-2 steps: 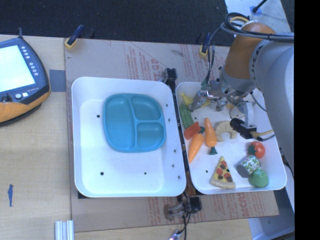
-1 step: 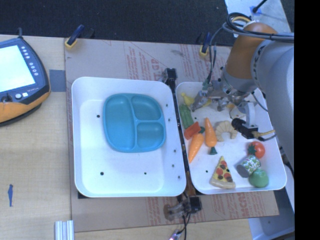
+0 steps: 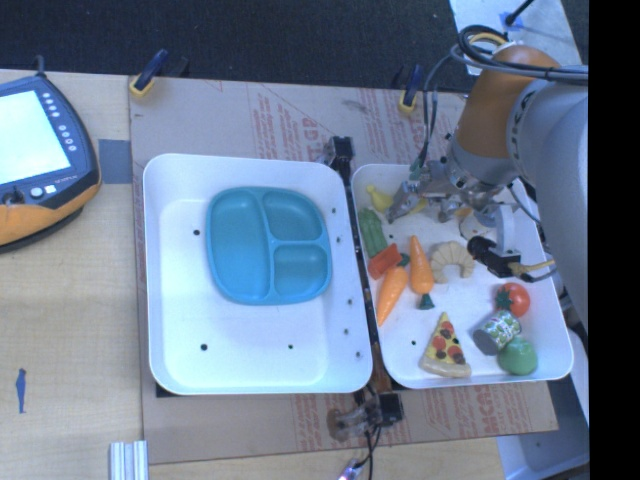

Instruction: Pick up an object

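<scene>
Grey arm's gripper [image 3: 432, 200] hangs low over the right bin's [image 3: 560, 363] far edge.
Finger state cannot be told. Toy carrots [image 3: 392, 293], croissant [image 3: 453, 258] and pizza slice [image 3: 444, 348] lie in that bin; a blue divided plate [image 3: 268, 244] sits in the left bin [image 3: 170, 353].

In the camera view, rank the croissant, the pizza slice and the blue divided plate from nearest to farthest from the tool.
Measured from the tool at the top of the right bin:
1. Croissant, just below it, in the same bin.
2. Pizza slice, at that bin's bottom edge.
3. Blue divided plate, in the left bin, across the divide.
</scene>
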Robot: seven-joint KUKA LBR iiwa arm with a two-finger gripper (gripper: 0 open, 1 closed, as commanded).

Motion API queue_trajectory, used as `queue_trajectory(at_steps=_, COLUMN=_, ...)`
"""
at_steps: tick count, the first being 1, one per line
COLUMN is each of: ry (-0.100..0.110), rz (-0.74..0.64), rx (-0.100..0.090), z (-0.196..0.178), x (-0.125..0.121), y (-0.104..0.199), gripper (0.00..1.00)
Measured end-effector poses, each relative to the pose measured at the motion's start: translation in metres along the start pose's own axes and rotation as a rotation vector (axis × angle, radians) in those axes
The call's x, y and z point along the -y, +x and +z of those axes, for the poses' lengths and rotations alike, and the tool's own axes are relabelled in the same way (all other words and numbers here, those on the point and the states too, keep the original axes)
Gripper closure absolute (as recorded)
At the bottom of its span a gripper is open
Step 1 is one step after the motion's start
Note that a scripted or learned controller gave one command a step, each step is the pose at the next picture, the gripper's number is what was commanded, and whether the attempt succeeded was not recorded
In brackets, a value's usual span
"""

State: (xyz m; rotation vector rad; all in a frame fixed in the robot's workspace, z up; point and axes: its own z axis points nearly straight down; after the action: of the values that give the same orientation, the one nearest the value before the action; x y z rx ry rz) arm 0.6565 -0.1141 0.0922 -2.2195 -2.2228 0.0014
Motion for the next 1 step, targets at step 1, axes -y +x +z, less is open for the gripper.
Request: queue_trajectory(at_steps=1, ry=0.003, rz=0.001, rx=-0.001, z=0.0002, x=0.0024, y=-0.0049, gripper=0.00)
